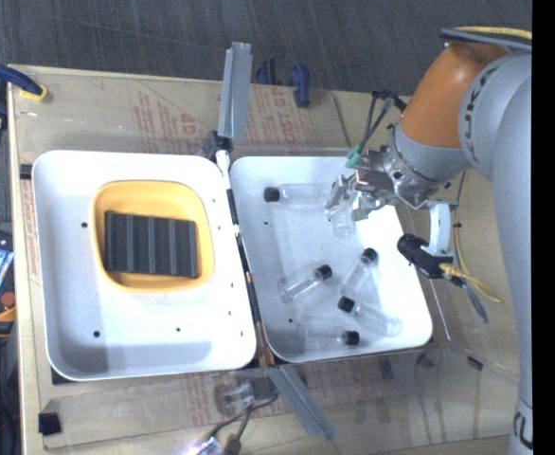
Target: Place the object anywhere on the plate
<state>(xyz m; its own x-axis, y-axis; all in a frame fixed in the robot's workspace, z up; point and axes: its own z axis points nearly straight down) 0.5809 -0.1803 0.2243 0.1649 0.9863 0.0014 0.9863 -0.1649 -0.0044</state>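
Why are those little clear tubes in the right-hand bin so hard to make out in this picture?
In the camera view, the clear vials nearly vanish against the bright white right bin; mostly their black caps stand out. The end effector looks slightly soft. The left bin shows a grey shadow along its lower wall, while the yellow plate reads clearly.

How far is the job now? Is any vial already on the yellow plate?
Done: nothing yet; the yellow plate in the left bin carries only a dark ridged insert. In progress: the hand is over the right bin, near a clear vial; whether it holds one is unclear. Left: several vials lie in that bin, so picking and placing remain.
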